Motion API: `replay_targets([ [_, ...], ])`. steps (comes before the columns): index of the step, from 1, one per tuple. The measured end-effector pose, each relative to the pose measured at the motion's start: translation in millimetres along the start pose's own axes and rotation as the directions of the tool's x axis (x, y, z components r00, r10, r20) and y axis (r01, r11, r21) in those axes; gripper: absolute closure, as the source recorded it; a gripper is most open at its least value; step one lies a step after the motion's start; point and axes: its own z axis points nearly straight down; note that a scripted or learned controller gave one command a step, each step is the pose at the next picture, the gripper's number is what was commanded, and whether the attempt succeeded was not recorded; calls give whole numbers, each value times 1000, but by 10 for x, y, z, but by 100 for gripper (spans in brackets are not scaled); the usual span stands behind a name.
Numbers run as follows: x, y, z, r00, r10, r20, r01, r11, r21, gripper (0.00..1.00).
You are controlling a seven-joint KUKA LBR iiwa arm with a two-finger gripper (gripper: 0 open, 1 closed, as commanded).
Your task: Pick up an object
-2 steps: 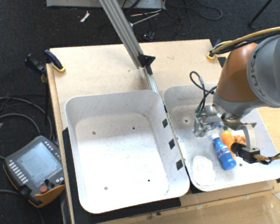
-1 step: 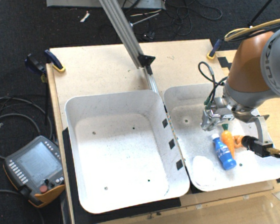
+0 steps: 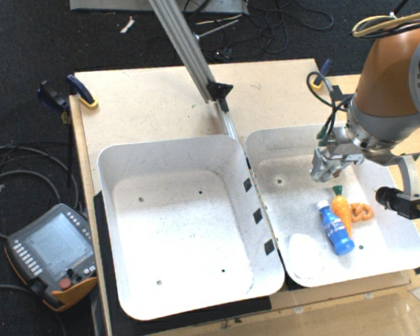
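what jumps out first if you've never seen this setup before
The bulky grey arm with an orange band reaches in from the right, its claw hanging over the right white plastic bin. Just below it in that bin lie a blue plastic bottle and, touching it, an orange carrot-shaped toy beside an orange curly piece.

no readable text, labels or numbers
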Motion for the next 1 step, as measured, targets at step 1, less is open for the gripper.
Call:
replay_targets([
  [1,532,40,-100,1000,-6,-3,6,1000,3,100],
])
